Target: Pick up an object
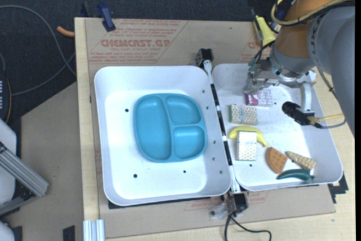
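Observation:
My gripper [256,85] hangs low over the far part of the right bin [327,147], just above a small maroon and white packet [259,99]. Nearer the front lie a patterned white packet [243,114], a yellow banana [246,134] and a white patterned block [246,149]. An orange biscuit-shaped piece [275,160], a waffle cone [300,160] and a teal tool [295,176] sit at the bin's front right. Nothing shows between the fingers.
The left bin [113,166] holds a blue divided plate [169,126]. A black ridge with clamps [217,115] separates the two bins. The grey arm with its orange band [302,14] fills the upper right, above the right bin's far edge.

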Tool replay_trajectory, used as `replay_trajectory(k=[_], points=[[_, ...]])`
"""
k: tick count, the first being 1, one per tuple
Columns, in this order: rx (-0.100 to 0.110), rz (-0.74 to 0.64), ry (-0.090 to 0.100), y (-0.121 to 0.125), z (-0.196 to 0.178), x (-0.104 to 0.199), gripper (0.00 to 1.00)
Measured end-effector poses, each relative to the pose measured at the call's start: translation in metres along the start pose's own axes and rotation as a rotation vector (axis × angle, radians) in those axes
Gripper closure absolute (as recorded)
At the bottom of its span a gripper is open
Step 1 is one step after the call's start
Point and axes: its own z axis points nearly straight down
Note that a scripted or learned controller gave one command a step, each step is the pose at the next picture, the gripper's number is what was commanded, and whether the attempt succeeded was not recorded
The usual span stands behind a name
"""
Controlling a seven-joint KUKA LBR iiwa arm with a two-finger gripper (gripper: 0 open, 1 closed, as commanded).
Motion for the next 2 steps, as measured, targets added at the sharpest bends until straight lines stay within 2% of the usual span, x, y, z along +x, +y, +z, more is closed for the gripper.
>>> replay_trajectory(k=[1,2], points=[[0.001,0.000,0.000,0.000,0.001,0.000,0.00],[0.004,-0.001,0.000,-0.006,0.012,-0.001,0.00]])
